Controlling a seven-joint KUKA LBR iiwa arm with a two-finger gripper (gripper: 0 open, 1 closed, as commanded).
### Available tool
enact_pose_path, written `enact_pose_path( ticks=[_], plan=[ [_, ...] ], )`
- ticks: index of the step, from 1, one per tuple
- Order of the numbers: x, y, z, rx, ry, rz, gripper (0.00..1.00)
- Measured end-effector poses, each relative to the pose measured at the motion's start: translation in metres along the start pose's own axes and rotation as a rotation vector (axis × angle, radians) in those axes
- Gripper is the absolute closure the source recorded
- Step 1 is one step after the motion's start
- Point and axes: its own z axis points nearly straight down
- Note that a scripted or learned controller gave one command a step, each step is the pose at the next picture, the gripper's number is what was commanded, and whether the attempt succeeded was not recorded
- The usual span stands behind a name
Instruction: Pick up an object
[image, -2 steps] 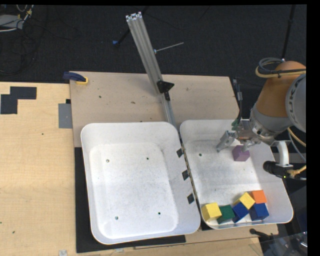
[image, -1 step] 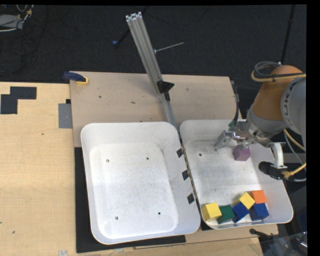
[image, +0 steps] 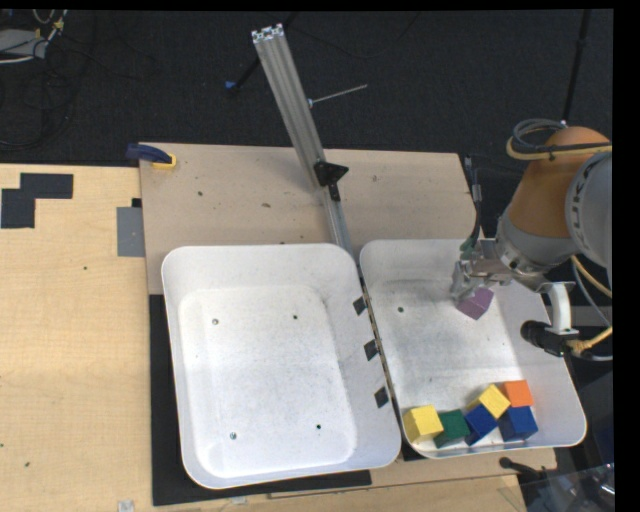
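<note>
Two white bins, speckled with faint grey dots. Purple block in the right bin. Along that bin's near edge: two yellow blocks, a green block, two blue blocks, an orange block. Arm grey with orange band. Surface light wood, with black and grey patches.

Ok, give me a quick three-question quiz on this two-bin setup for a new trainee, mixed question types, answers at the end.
1. True or false: the purple block sits between the fingers of the hand.
2. Which bin holds the cluster of blocks: A) left bin B) right bin?
3. Fill in: the orange block lies near the right bin's ____ corner, front or back?

Key: 1 true; 2 B; 3 front, beside the two yellow blocks, the green block and the blue blocks.
</note>
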Motion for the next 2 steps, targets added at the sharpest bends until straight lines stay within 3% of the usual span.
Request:
enact_pose_path(
  ticks=[1, 2],
  plan=[
    [-0.007, -0.007, -0.053, 0.02, 0.007, 0.003, 1.0],
    [-0.008, -0.005, -0.105, 0.019, 0.007, -0.002, 1.0]
  ],
)
